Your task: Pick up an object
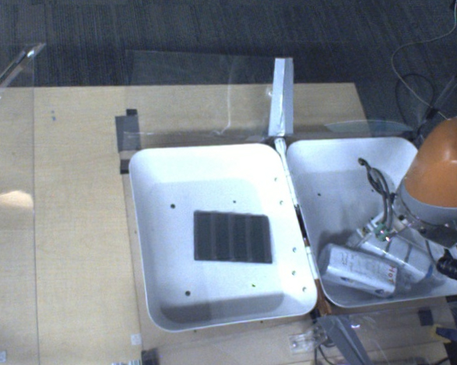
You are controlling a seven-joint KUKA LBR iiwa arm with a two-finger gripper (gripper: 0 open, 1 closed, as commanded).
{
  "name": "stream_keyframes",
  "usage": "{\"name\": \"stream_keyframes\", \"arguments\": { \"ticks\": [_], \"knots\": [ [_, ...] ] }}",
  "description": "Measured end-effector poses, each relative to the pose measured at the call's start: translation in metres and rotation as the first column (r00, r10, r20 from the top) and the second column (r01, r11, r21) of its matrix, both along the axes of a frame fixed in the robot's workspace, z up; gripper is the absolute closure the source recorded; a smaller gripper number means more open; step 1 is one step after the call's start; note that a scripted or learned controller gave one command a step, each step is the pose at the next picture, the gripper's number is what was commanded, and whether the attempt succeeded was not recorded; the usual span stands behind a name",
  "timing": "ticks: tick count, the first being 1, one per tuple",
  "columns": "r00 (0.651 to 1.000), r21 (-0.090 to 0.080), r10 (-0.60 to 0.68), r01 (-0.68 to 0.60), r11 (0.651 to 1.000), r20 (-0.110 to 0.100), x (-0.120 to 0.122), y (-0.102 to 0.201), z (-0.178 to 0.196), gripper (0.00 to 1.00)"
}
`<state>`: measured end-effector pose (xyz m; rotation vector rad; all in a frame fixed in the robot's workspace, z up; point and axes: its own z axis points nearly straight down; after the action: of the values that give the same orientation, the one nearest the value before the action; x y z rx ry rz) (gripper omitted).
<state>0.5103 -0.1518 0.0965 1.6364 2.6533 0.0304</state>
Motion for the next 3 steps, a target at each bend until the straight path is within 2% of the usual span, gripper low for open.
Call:
{"name": "stream_keyframes", "arguments": {
  "ticks": [1,2,3],
  "knots": [
    [0.966,-0.008,0.258,-0.258,0.966,-0.013,0.037,0.061,-0.006,0.00],
    [0.959,-0.008,0.282,-0.283,0.959,-0.017,0.108,0.066,-0.007,0.00],
    [0.976,-0.006,0.216,-0.217,0.976,-0.023,0.031,0.079,0.090,0.00]
  ]
}}
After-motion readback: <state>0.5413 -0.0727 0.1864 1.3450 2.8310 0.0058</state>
